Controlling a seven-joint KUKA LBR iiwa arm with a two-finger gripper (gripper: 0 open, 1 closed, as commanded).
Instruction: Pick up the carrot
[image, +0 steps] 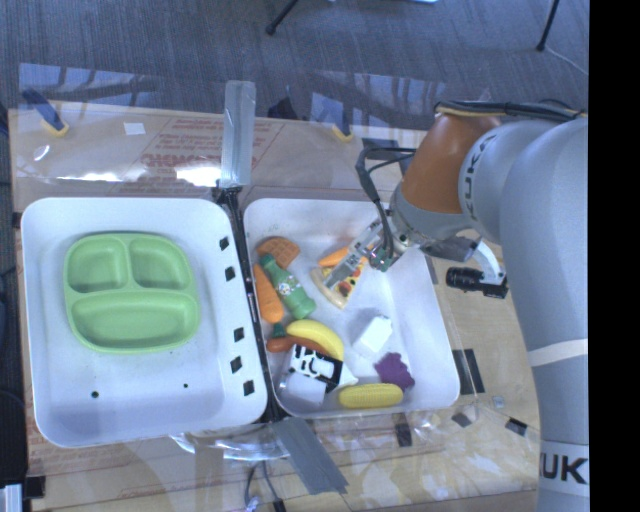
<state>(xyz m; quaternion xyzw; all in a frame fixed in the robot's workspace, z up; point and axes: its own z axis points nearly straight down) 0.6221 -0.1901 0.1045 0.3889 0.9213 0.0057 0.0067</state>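
Your table (130, 150) sits on dark carpet and is wrapped in clear plastic sheeting; two shallow white bins rest on it side by side. Start at the near edge of the right bin (440, 340): a corn cob (371, 396) lies along the near wall, a purple piece (395, 371) just beyond it, then a black-and-white printed card (315, 368), a white block (374, 335) and a banana (315, 338).

The carrot (268, 297) lies against the bin's left wall, its long axis running roughly near-to-far, partly under a green bottle (284, 285). Beyond them sits a waffle-like piece (278, 247).

The end effector (372, 252) is low over the far middle of the same bin, just above a slice of pizza (342, 278). You cannot tell from here whether it is open or closed, or gripping anything. From it the carrot lies to the camera's left and slightly nearer, with the bottle between.

In the left bin (60, 400) you see a green divided plate (132, 292). Readable writing: "UK" on the arm's base at lower right; the card's print is not legible.
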